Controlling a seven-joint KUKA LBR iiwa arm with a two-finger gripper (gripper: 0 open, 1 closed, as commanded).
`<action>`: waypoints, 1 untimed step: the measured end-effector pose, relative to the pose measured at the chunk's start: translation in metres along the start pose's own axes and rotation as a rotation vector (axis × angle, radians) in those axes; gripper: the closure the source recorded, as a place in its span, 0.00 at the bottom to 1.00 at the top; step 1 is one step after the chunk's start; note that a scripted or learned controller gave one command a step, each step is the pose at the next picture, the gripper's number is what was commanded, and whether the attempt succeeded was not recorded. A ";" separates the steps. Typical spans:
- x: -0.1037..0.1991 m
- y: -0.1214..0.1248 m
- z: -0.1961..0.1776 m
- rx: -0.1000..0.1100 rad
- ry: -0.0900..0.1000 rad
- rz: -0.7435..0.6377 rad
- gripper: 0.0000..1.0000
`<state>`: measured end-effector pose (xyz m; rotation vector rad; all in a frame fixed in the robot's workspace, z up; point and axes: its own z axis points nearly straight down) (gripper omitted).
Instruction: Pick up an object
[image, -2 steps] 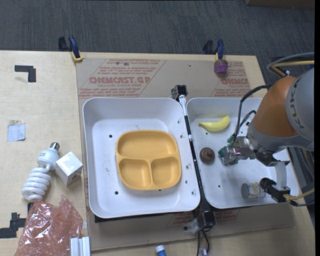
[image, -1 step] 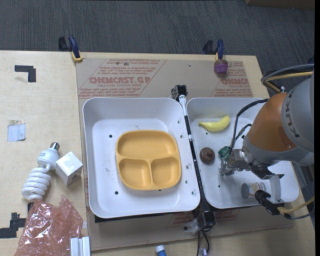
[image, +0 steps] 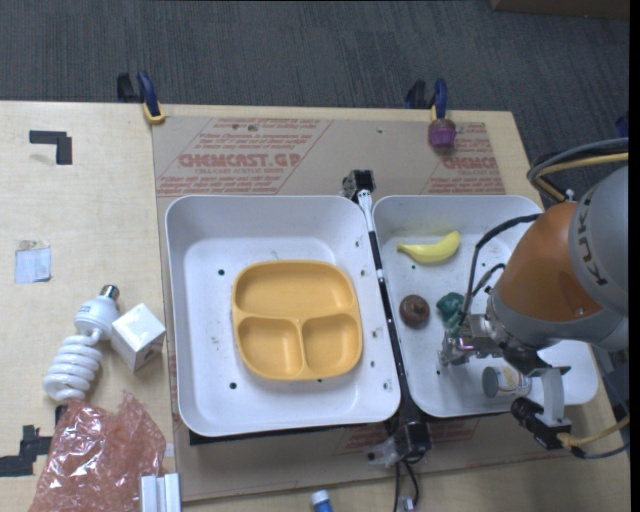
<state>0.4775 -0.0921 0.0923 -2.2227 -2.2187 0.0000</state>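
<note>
Plywood bench under two shallow white bins (image: 385, 215); my gripper (image: 462, 345), grip state hidden, hovers just right of the round brown object (image: 414, 310); curved yellow banana (image: 430, 248) beyond.

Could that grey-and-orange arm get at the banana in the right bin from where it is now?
Probably yes. The banana lies in the open near the right bin's far wall with nothing on it, and the gripper is over the same bin.

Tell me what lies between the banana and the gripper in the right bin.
In the camera view, a brown round object and a green object lie between the banana and the gripper.
</note>
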 end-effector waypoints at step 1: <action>-0.001 0.000 0.000 -0.001 -0.001 0.000 0.00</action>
